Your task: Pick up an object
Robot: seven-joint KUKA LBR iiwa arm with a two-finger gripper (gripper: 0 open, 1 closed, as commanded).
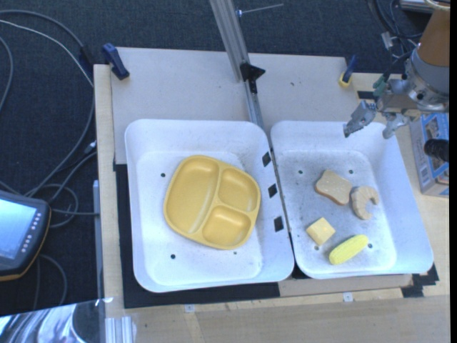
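The right bin [400,191] holds several toy foods: a tan bread slice [333,186], a bitten cookie-shaped piece [364,201], a yellow cheese cube [320,231] and a yellow corn cob [348,249]. My gripper [373,122] hangs above the bin's far edge, up and to the right of the bread slice. Its two grey fingers [356,121] are spread apart with nothing between them.
The left bin [143,148] bears a yellow divided plate [212,201]. A slanted metal pole [230,27] rises from the seam between the bins. Blue clamps [115,60] sit at the bench's far corners, and cables trail on the left floor.
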